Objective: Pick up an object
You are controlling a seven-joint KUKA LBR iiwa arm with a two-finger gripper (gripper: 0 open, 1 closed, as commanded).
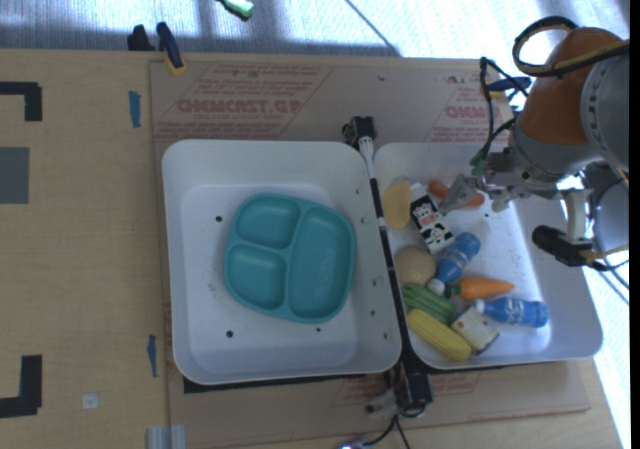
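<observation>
White bins sit side by side on the counter [90,267], and the toys to pick from all lie in the right bin [560,332]. The left bin [190,237] has a teal plate [290,257] with three parts in it. The hand [470,189] is low over the far edge of the right bin, next to a small orange carrot [440,189] and a black and white milk carton [430,222]. I cannot tell if the hand is shut or not, and I see no toy held in it. To do this step well, the hand should choose one toy with room around it, like the carrot near the far edge or the blue bottle [515,312] near the front edge. The corn [438,335], the green beans [425,302] and the round brown toy [414,262] lie close together, so a grab there may slip. It should go straight down, squeeze the middle of the toy, then lift slowly.
</observation>
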